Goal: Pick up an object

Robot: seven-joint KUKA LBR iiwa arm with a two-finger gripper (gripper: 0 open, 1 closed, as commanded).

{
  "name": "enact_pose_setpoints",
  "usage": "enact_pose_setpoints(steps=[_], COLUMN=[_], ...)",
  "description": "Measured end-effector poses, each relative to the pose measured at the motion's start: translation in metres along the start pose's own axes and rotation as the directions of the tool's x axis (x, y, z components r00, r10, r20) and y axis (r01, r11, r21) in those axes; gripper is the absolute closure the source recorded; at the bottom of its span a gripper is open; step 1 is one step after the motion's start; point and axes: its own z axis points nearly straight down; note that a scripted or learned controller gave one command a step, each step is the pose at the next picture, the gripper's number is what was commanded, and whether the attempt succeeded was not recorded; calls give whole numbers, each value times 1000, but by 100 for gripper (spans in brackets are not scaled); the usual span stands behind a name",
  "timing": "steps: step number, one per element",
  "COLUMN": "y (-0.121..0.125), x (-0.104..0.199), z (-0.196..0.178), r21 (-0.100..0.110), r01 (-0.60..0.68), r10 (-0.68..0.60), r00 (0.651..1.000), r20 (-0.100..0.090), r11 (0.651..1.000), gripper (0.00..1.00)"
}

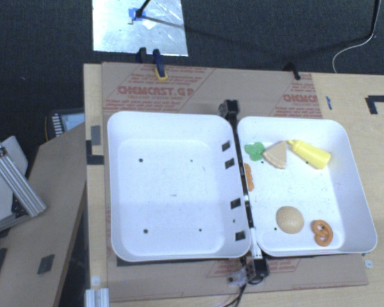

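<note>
Here, a yellow bottle (310,153) lies in the right bin (355,190).

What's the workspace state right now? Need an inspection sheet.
Surface: brown board bearing left bin and right bin, side by side.
Job's things: all in the right bin: green piece, tan wedge, yellow bottle, round bun, pretzel.
Clutter: nothing seen.
Grippers: nothing seen.
Cables: white cable on the floor, top right.
Surroundings: dark carpet, silver sheet, aluminium rail at left.
</note>
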Motion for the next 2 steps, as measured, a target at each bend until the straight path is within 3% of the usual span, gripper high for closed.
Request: enact_pose_setpoints(steps=[2], y=[1], x=[1], z=[-23], r21=[-7], r01=[8], r10=[-8], r00=[1000], r20=[4], r11=[1000], gripper=[100])
